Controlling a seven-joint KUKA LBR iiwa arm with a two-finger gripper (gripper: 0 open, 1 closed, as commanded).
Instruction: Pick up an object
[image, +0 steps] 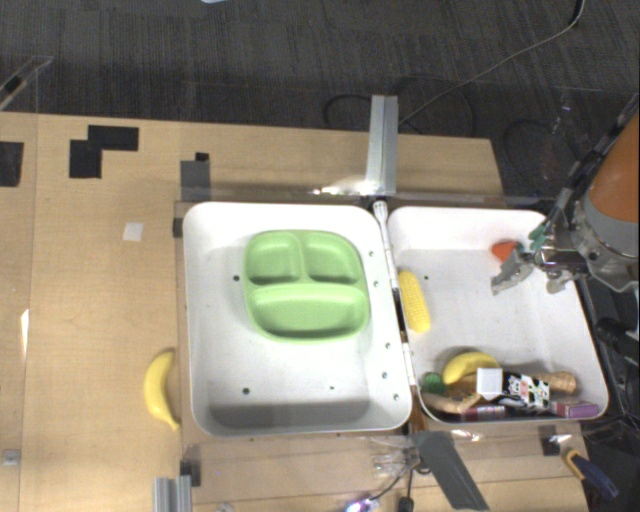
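End effector (532, 272) hovered spread and empty over the right bin (470, 310), approach underway; descent onto an object seemed next.

Green plate (304, 283), yellow corn (414, 301)

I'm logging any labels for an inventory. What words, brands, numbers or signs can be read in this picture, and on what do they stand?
No text can be read.
Black and white item in the right bin: it bears printed marks, too small and blurred to read.
White tag beside it: no legible writing.
Pink stick at the bin's lower edge: nothing legible.
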